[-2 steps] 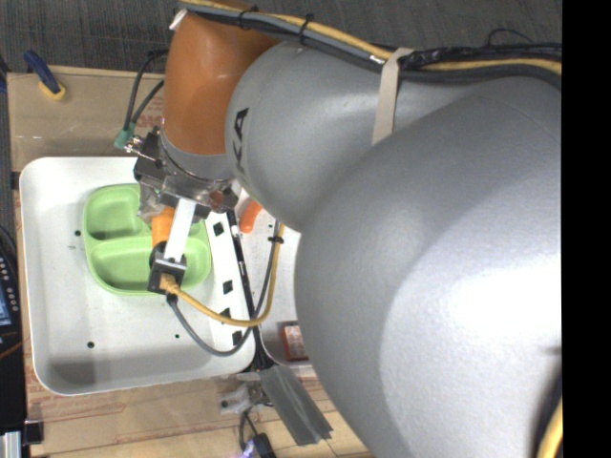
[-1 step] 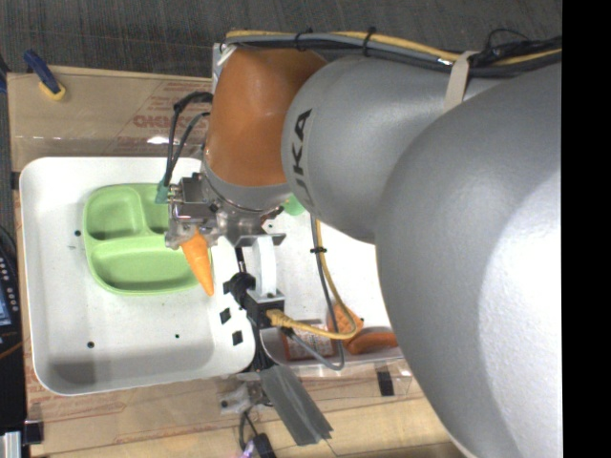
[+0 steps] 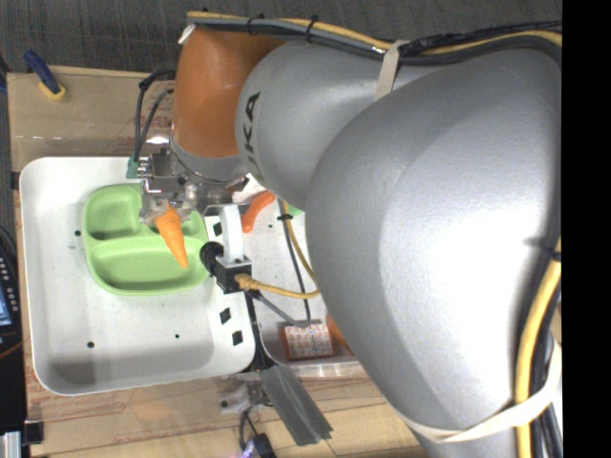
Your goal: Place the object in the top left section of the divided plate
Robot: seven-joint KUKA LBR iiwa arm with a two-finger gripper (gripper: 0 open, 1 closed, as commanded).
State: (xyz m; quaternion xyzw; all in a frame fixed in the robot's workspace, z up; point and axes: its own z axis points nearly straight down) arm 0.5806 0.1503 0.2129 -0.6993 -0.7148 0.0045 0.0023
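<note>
Here the gripper (image 3: pixel 172 210) hangs over the green divided plate (image 3: pixel 124 273), closed on an orange toy carrot (image 3: pixel 173 237) — its tip over the ridge between sections. Carrying step, I judge; next, shift to the top-left section (image 3: pixel 113 213), then release.

A single fixed camera looks down at a slant on the bench from above, set close enough that the grey arm (image 3: pixel 420 227), entering from the right, crowds the foreground; the left white bin (image 3: pixel 57 284) and its green divided plate (image 3: pixel 124 246) lie beyond.
</note>
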